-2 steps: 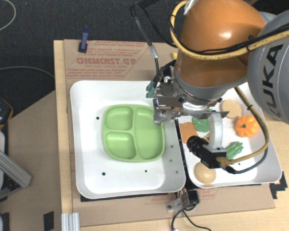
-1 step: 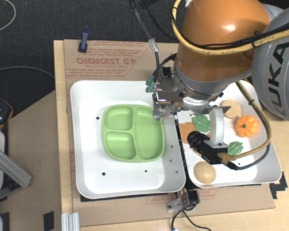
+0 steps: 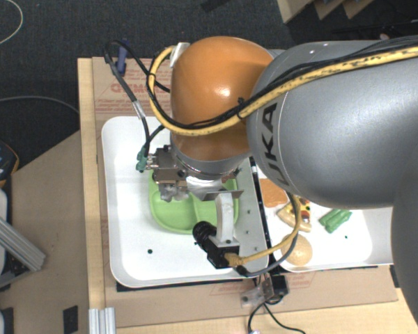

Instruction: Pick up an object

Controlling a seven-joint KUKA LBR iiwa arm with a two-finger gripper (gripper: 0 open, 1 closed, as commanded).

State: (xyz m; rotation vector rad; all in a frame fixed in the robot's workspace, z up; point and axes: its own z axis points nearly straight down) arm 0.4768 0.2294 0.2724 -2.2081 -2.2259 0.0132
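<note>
The grey arm (image 3: 334, 124) with its orange band (image 3: 212, 89) fills the middle and right of the view, reaching in over the left bin (image 3: 125, 207), a shallow white tray on the tabletop (image 3: 94, 103). The gripper (image 3: 177, 186) hangs below the orange band over that bin, above a light green object (image 3: 168, 214) that lies near the bin's middle. Whether the gripper is released or clenched cannot be told, since the wrist hides it from above, and nothing shows it grasping the green object. That object's right part is covered by the arm's hardware, so its full shape is hard to make out; it looks like a shallow rounded dish or lid.

The right bin (image 3: 355, 245) is largely hidden under the arm. In its visible strip lie an orange piece (image 3: 273, 192), partly covered, a small green ridged block (image 3: 334, 219), a tan rounded thing (image 3: 298, 250) near the front rim, and a small pale item with red and yellow marks (image 3: 299, 213) too small to identify.

A yellow cable (image 3: 195, 124) loops around the orange band.
</note>
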